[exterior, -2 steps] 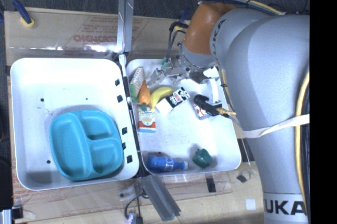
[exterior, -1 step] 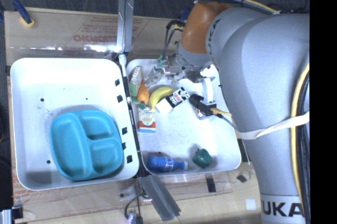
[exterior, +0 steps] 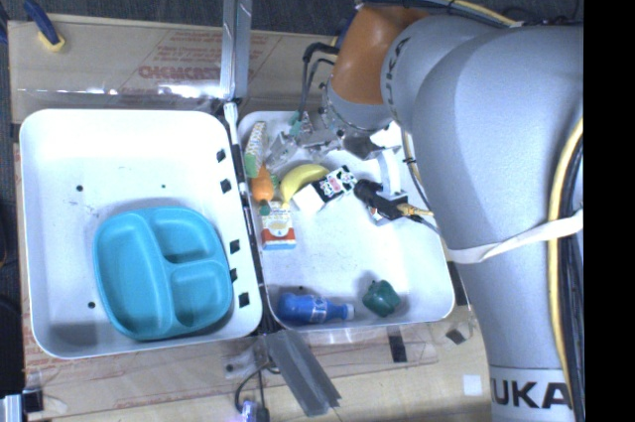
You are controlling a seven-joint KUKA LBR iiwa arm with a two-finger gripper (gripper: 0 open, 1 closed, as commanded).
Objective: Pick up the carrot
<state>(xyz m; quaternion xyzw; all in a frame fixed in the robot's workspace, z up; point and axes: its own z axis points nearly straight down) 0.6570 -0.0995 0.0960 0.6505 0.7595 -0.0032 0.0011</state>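
The gripper (exterior: 298, 137) sits low over the far end of the right bin (exterior: 332, 256), below the orange band (exterior: 362, 53) of the arm's wrist. Its tip is lost among dark cabling and clutter, so whether it is spread or closed cannot be told, and nothing can be seen held in it.

The carrot (exterior: 261, 187) lies just beside the gripper, toward the near-left, against the bin's left wall at the divider between the two bins. Its long axis appears to run roughly along that wall, from far to near, though the view here is crowded and the outline is partly masked.

Adjacent items: a banana (exterior: 303, 178) lies just right of the carrot, a small carton (exterior: 278, 226) touches or nearly touches its near end, and a white block (exterior: 308, 199) sits between banana and carton. A blue bottle (exterior: 310, 309) and a green object (exterior: 380, 297) rest at the near end, well apart from the carrot. The left bin (exterior: 60, 142) carries a blue divided tray (exterior: 164, 271).

The coming move likely requires a short shift toward the left wall, which limits clearance on that side.
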